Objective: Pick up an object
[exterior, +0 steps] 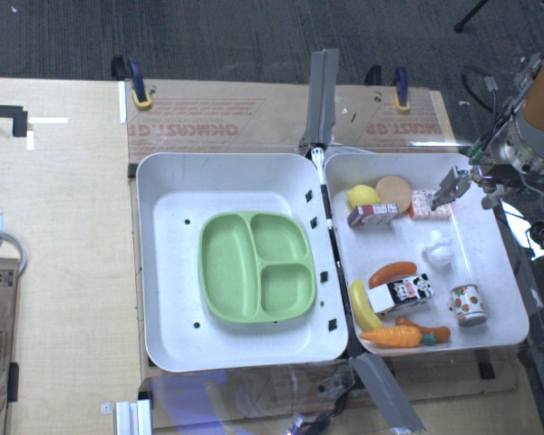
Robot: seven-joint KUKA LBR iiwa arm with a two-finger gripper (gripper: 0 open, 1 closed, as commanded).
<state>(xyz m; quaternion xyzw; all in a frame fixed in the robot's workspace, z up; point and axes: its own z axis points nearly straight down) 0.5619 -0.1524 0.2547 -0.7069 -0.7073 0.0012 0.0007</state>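
My gripper (453,187) hangs at the back of the right bin (508,270), right over the right end of a small pink-and-white box (429,206). I cannot tell whether it touches the box. Left of the box lie a tan round disc (393,190), a lemon (363,194) and a maroon carton (374,213). Farther forward sit a white lump (438,252), a red sausage (392,271), a cow-print carton (406,291), a banana (362,304), a carrot (394,336) and a small can (469,304).
The left bin (163,243) holds a green divided plate (257,265). A grey divider post (323,98) rises between the bins at the back. Clamps (140,93) grip the cardboard behind them. The arm (526,143) comes in over the right bin's far right corner.
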